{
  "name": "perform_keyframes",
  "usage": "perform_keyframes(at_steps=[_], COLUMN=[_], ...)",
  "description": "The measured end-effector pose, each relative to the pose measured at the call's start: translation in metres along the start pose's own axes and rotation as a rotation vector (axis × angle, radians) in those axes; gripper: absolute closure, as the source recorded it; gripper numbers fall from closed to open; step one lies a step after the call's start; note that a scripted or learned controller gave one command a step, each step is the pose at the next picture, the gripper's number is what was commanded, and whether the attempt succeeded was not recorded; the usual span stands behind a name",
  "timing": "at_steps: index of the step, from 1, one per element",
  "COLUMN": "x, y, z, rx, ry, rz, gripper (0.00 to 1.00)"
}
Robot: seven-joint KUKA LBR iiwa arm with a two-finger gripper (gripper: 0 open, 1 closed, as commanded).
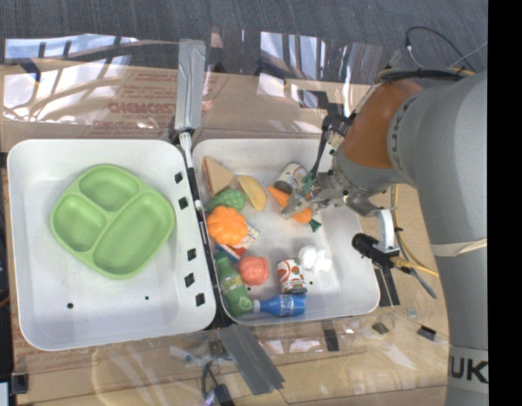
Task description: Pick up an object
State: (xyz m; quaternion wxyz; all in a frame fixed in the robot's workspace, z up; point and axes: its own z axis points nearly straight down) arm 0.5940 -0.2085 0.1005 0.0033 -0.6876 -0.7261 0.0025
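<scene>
Here my gripper [301, 203] sits low in the right bin [354, 290], over an orange carrot piece [299, 216] beside a small can [288, 177]; its opening I cannot tell

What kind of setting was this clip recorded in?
Most likely a robotics lab bench set up for pick trials: a grey arm reaches over two taped-down white bins, one holding a green divided plate, the other toy food such as an orange pumpkin.
</scene>
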Motion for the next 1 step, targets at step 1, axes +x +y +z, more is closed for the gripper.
perform_keyframes(at_steps=[1], x=[-0.0044], y=[0.0406], z=[-0.1030], rx=[-0.009], ry=[-0.002], rz=[0.047], gripper=[1.00])
